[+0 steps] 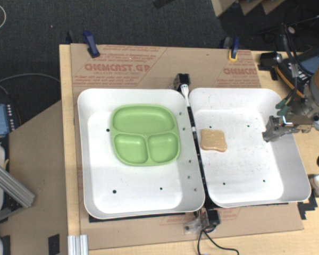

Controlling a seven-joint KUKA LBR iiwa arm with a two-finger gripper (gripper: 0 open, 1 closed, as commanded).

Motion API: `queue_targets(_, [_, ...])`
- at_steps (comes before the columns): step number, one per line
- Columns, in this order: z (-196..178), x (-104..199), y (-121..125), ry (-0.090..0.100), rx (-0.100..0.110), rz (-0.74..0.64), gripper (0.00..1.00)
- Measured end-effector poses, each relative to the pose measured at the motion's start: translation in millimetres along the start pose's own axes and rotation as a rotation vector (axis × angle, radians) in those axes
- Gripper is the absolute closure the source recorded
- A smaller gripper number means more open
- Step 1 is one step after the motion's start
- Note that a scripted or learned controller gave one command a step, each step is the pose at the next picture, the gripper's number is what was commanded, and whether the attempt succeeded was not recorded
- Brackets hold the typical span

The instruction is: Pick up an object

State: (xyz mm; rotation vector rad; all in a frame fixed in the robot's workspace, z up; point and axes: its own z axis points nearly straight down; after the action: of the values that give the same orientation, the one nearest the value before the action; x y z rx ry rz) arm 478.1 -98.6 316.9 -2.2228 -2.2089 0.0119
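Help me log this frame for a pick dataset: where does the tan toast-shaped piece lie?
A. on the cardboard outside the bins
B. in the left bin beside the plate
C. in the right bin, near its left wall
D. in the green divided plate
C: the tan toast-shaped piece lies on the floor of the right bin, close to its left wall, apart from the green divided plate in the left bin.

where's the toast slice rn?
The toast slice lies in the right bin, near its left wall beside the divider between the bins. The green divided plate sits in the left bin; the gripper is apart, near the right bin's right edge.
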Motion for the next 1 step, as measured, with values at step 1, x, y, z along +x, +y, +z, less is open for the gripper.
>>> queue_targets(1, [11.1,138.8,-0.1,0.004,-0.006,-0.021,1.0])
